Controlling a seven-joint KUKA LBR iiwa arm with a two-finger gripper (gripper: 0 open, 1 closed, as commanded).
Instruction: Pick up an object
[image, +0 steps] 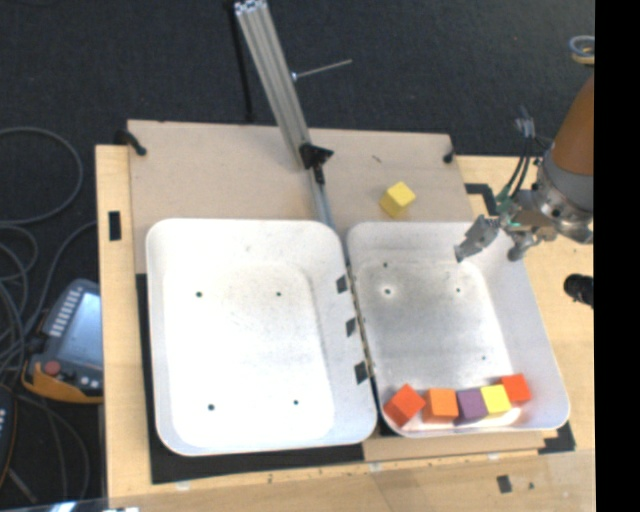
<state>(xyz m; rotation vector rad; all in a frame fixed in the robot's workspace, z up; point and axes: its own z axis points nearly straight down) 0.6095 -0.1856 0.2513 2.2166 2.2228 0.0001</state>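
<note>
Over the far right corner of the right bin (520, 330), the pincer (497, 238) hangs spread and grasping nothing, while five blocks (458, 402) line that bin's near wall and a yellow cube (397, 198) sits on the table beyond it.

1. No text, label, brand, number or sign can be read anywhere.
2. The handheld unit (68, 340) left of the counter (240, 170) has a grey face, but whatever is printed on it is too small and blurred to make out.
3. The blocks (458, 402) in the right bin (530, 330) and the yellow cube (397, 198) on the counter show plain coloured faces, with no marks to be made out.
</note>
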